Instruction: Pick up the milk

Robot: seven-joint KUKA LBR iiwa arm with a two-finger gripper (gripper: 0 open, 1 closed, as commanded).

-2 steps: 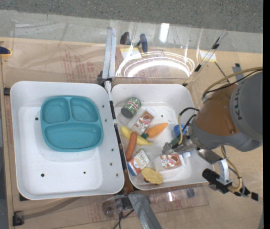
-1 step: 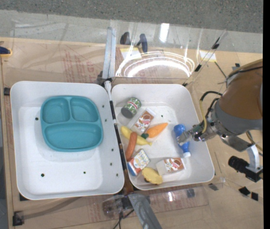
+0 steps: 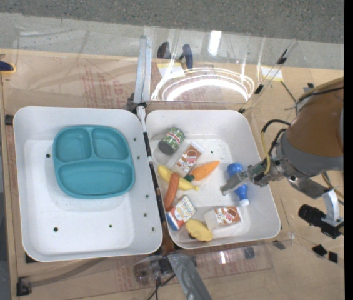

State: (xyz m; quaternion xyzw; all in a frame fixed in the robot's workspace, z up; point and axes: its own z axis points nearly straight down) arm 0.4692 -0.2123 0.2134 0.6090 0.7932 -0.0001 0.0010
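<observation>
Three small white cartons lie in the right bin [image 3: 251,136], and I cannot tell from the labels which one is the milk. One with a red label [image 3: 224,217] is at the front right. One with red and blue print [image 3: 181,211] is at the front middle. A third [image 3: 188,159] is near the centre. My gripper [image 3: 233,185] hangs low at the bin's right side, right by a blue bottle [image 3: 235,170] with a white cap, just above and behind the front-right carton. No carton is in its grasp.
The right bin also holds a green can [image 3: 172,139], two carrots [image 3: 205,169] [image 3: 171,190], a yellow banana-like piece [image 3: 198,230] and other small yellow food. The left bin [image 3: 32,186] carries a teal divided plate [image 3: 93,160]. A metal divider [image 3: 142,74] stands behind the bins.
</observation>
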